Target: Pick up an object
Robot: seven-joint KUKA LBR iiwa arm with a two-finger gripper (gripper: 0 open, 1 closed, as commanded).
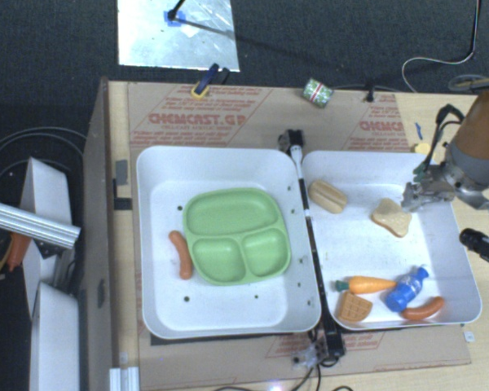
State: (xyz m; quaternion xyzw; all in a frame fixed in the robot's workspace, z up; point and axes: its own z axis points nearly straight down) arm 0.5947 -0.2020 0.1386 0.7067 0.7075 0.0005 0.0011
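My gripper (414,197) hangs over the right bin (464,251) near its right wall, just up and to the right of a tan bread slice (391,217). It looks close to the slice's upper edge, but I cannot tell whether they touch. Also in this bin are a bun (328,195) at the upper left and, along the front, an orange carrot (371,284), a blue bottle (405,291), a waffle piece (353,307) and a reddish sausage (424,309).
The left bin (159,218) holds a green divided plate (236,235) with another sausage (180,254) beside it on the left. A ridge (306,218) separates the two bins. A small green can (317,93) and cables lie on the bench behind.
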